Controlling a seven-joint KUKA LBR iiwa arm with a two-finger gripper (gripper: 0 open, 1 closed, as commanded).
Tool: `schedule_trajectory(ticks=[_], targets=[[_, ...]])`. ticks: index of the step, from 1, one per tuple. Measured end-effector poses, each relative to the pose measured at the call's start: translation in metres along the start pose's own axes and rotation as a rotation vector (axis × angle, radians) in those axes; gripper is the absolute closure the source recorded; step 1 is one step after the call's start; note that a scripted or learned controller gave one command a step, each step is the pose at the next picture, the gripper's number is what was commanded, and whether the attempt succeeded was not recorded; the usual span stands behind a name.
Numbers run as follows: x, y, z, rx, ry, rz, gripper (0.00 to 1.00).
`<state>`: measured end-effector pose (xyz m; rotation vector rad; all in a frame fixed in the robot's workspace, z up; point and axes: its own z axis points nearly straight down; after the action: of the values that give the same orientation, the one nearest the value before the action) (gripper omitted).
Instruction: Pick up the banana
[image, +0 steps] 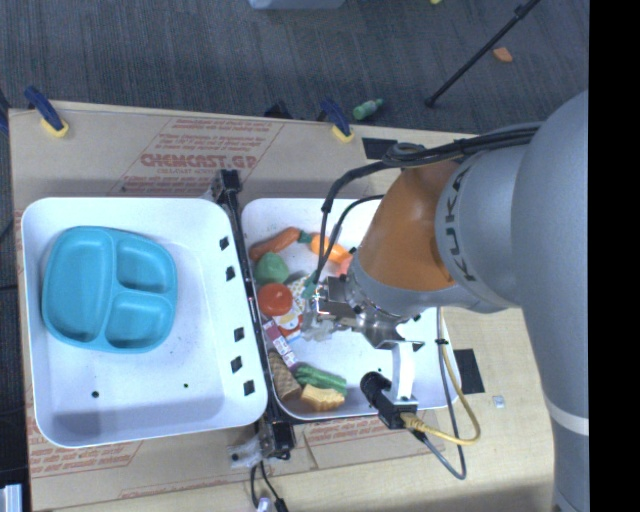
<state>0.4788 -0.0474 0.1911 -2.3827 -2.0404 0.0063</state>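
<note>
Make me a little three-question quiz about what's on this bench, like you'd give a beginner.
1. True or false: the blue divided tray lies in the left bin.
2. Which bin is the arm reaching over? A) the left bin B) the right bin C) neither
3. Fill in: the small toy foods, such as the red tomato and the green piece, lie in the ____ bin.

Key
1. True.
2. B. The arm comes in from the right and hangs over the right bin, hiding much of it.
3. Right. They sit along that bin's left side, near the divider between the bins.
</note>
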Motion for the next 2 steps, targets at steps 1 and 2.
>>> schedule_trajectory(ticks=[1, 2], targets=[[0.049, 0.035, -0.024, -0.003, 0.0, 0.168, 0.0], [-0.022, 0.027, 0.0, -0.001, -0.001, 0.159, 0.0]])
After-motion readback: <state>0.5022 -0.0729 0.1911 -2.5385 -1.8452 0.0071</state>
